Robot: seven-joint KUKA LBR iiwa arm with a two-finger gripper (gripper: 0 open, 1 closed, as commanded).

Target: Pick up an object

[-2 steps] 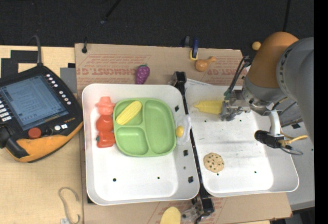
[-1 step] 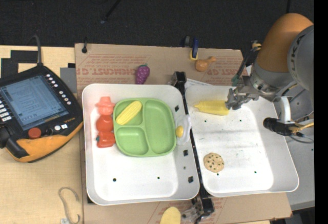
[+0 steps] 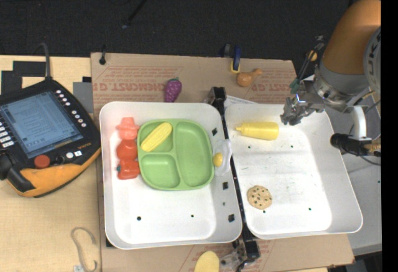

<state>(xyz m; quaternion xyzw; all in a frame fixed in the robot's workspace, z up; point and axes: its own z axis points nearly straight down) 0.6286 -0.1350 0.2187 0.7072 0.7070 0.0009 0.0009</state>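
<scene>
The yellow plastic mustard bottle (image 3: 257, 131) is seen lying in the right white bin (image 3: 336, 202), its long axis running left-right, just left of the dark tool (image 3: 292, 114). Whether anything is held cannot be told.

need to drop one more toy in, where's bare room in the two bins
Right bin: bare floor between mustard bottle and cookie, and right of the cookie. Left bin: bare strip below the green plate. Crowded around the plate and red toy.
</scene>
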